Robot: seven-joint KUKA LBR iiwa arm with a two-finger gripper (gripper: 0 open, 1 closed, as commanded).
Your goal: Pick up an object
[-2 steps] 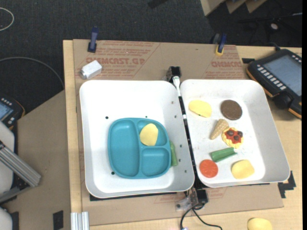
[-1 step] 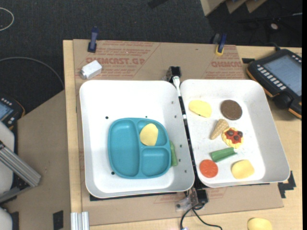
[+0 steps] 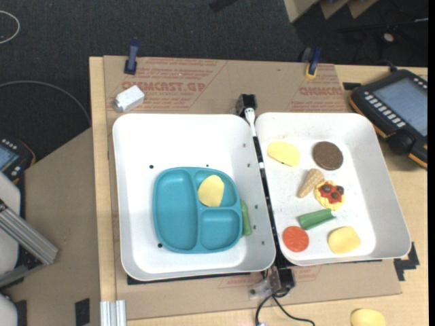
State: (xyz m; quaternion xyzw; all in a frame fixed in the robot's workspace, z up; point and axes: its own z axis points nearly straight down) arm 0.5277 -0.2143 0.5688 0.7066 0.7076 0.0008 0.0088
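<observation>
While a yellow piece (image 3: 211,191) sits in the teal tray (image 3: 178,212), other toy foods (image 3: 319,195) crowd the right bin (image 3: 380,156).

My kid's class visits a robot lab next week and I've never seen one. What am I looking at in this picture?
One camera fixed above a bench looks down at a slant. Two shallow white bins sit side by side. The left bin holds a teal divided tray with a yellow toy food piece in it. The right bin holds toy food: a brown disc, a cone, a pizza slice, a green piece, a red disc and two yellow pieces. A robot arm would pick these up.
</observation>
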